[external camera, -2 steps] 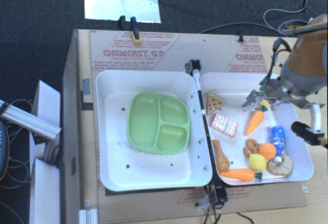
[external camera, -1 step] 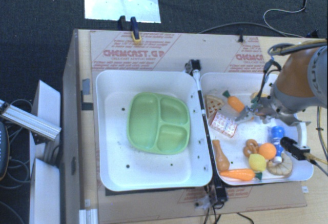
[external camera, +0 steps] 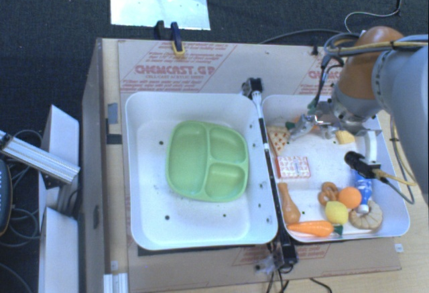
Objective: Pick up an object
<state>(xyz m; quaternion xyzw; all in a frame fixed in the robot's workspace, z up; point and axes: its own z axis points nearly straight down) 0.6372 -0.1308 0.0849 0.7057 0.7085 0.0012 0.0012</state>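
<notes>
Carrot [external camera: 313, 227], long axis left-right, lies at the right bin's [external camera: 402, 214] near rim beside lemon [external camera: 336, 212] and orange [external camera: 349, 197]. Gripper [external camera: 310, 121] hovers at the far-left corner; its state is indistinct.

Glossy green plastic tray [external camera: 206, 161] lies in a smooth white plastic bin [external camera: 144, 171].

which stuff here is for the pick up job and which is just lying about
For the job: claw; pizza slice; carrot; orange; lemon; pretzel.

Lying about: green divided plate; left bin; clamp; cardboard sheet.
</notes>
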